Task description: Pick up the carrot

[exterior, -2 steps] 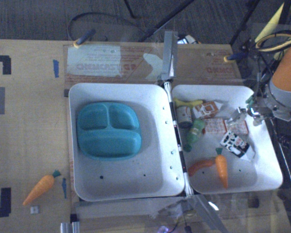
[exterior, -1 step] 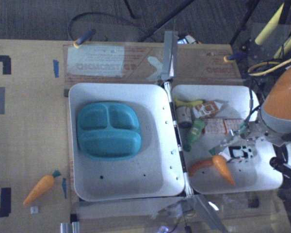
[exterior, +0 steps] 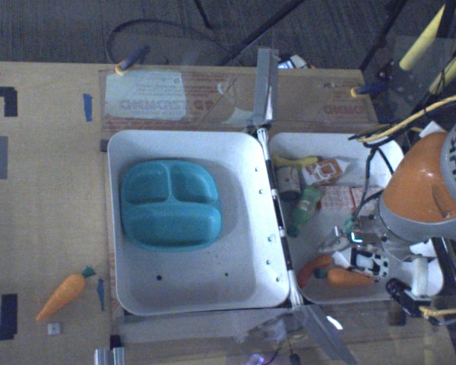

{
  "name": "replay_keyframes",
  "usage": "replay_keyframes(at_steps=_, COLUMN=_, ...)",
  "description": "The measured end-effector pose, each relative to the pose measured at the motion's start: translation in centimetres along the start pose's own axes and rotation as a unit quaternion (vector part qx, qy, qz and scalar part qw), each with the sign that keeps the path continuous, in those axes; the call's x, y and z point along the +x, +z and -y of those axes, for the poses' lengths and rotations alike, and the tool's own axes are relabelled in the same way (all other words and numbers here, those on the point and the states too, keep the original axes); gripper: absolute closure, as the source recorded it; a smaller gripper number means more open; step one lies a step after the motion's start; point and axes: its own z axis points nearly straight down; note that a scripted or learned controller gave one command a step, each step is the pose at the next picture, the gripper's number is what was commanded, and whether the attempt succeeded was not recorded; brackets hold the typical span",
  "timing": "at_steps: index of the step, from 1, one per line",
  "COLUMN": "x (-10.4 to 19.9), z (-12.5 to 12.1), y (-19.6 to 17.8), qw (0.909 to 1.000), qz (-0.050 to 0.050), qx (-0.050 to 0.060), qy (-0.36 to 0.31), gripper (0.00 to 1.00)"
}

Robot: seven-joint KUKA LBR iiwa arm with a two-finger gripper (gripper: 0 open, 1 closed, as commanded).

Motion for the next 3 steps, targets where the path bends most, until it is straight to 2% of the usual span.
replay_keyframes(at_steps=1, x=-0.2, z=-0.1, y=-0.9, qw=1.0, qz=0.001, qx=-0.001, qy=0.002, gripper=1.0)
replay_keyframes(at_steps=2, x=-0.2, z=-0.1, y=-0.9, qw=1.0, qz=0.001, qx=-0.001, qy=0.002, gripper=0.0)
replay_keyframes(at_steps=3, x=1.0, z=0.2, y=-0.1, qw=0.9709, qz=0.001, qx=-0.002, qy=-0.24, gripper=0.0)
